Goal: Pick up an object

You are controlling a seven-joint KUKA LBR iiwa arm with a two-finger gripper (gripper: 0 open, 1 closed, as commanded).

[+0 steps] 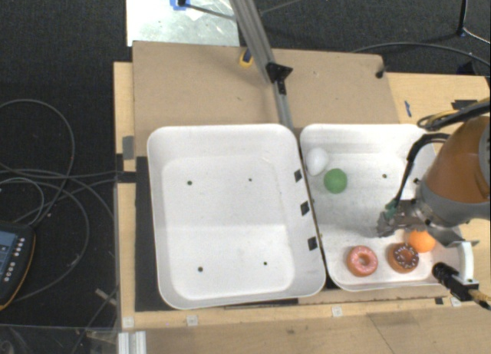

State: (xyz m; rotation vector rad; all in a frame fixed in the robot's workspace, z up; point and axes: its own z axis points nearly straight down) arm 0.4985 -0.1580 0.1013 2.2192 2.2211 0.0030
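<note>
A: Object candidates all sit in the right-hand bin (360,141). Shall we go from the largest thing down?

B: Yes; start with the bench (330,84); it is a tan board seen from above at a slant, resting on dark carpet; a grey pole (257,30) crosses its top edge.

A: Next, the left-hand bin (230,145), a shallow white tray with rounded corners; its right rim touches the other bin, with small black clips along the seam.

B: Then the arm (460,172), grey with an orange band, reaching in from the right over the right-hand bin's near right part.

A: And the gripper (393,218)?

B: It hangs low over the bin floor, just left of an orange ball (420,241); I cannot tell whether it is spread or pressed together, and I see nothing pinched in it.

A: The smaller items?

B: A pink frosted doughnut (362,261) near the front rim; a chocolate doughnut (403,257) just to its right, touching the orange ball; a green ball (335,181) farther back; a white ball (317,161) just beside it, against the left wall.
</note>
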